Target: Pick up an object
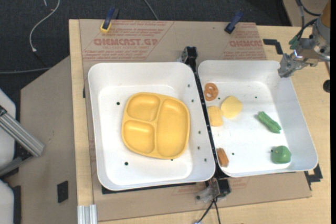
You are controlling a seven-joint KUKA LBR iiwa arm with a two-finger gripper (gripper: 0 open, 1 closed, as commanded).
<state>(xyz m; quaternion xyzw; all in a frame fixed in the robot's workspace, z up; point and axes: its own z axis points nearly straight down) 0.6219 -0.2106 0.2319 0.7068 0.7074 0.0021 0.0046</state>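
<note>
Toy food sits in the right bin (294,107), and I must pick one piece. Going left to right, I see a yellow tray (156,125) in the left bin (105,81), then a pretzel (211,91), an orange piece (215,116), a yellow lump (231,107), a small brown bit (222,157), a green bean (269,121) and a green pepper (281,155). My pincer (288,66) hangs by the right bin's far corner, holding nothing; I cannot tell how wide it is. I think it could hit the rim, or grab two crowded pieces.
</note>
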